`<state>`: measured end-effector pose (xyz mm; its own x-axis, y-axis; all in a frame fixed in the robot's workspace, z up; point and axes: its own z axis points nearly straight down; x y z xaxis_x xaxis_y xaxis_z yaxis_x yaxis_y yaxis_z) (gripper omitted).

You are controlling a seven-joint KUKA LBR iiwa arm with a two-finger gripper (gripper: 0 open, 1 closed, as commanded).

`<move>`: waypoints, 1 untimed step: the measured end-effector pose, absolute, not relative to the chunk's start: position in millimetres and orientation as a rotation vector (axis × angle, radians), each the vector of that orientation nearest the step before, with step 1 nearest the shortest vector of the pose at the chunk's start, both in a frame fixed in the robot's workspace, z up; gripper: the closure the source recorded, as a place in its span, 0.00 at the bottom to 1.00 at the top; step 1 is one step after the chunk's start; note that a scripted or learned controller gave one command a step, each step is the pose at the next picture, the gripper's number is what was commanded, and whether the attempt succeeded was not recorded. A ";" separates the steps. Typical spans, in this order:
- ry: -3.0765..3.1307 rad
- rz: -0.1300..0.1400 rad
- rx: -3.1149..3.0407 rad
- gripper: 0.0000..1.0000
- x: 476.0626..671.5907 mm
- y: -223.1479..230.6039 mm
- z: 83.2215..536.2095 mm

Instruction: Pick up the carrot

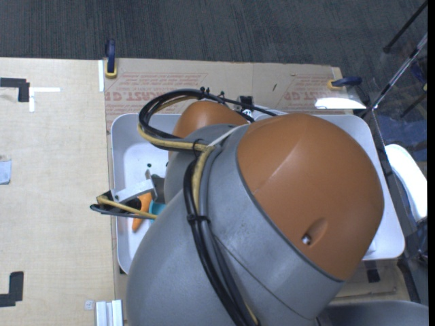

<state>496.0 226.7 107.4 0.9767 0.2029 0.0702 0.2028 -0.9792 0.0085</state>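
Note:
The carrot [140,212] is an orange piece lying near the left wall of the left white bin [124,156]. Only a short stretch of it shows, partly covered by robot parts. My gripper [155,190] hangs right over the carrot's right end, low in the bin, mostly hidden under the grey arm [224,250]. Whether it touches the carrot I cannot tell.
A small teal thing [158,210] lies just right of the carrot. The arm with its orange domes [306,182] covers most of both bins. The right bin's rim [380,243] shows at the right. Cardboard [224,83] lies behind the bins, the wooden bench [54,202] to the left.

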 end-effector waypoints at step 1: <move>0.333 0.107 3.120 1.00 497.0 226.2 116.2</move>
